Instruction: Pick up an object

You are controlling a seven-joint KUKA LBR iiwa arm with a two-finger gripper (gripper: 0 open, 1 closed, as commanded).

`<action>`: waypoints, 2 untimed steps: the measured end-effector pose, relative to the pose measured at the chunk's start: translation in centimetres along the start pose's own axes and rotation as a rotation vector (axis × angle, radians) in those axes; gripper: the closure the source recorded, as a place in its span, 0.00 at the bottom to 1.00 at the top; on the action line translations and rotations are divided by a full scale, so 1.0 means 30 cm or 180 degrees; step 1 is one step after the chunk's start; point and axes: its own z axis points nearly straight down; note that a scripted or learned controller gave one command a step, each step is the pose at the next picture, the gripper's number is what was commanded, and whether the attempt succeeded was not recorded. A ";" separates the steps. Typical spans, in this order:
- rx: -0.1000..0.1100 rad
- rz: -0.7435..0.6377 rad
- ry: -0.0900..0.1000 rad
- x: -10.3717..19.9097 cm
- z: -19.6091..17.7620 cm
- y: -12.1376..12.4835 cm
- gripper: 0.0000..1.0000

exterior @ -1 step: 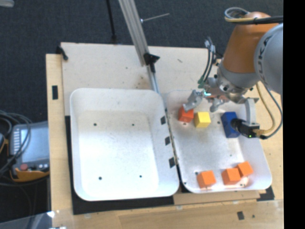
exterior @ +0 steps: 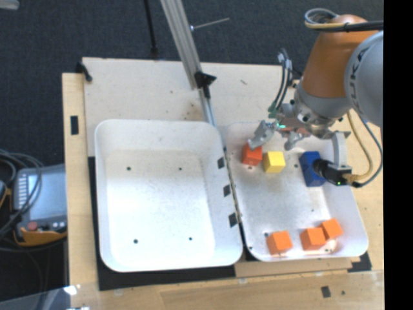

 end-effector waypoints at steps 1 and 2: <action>0.0014 0.0015 -0.0015 -0.018 0.141 -0.006 0.00; 0.0013 0.0018 -0.0015 -0.032 0.283 0.002 0.00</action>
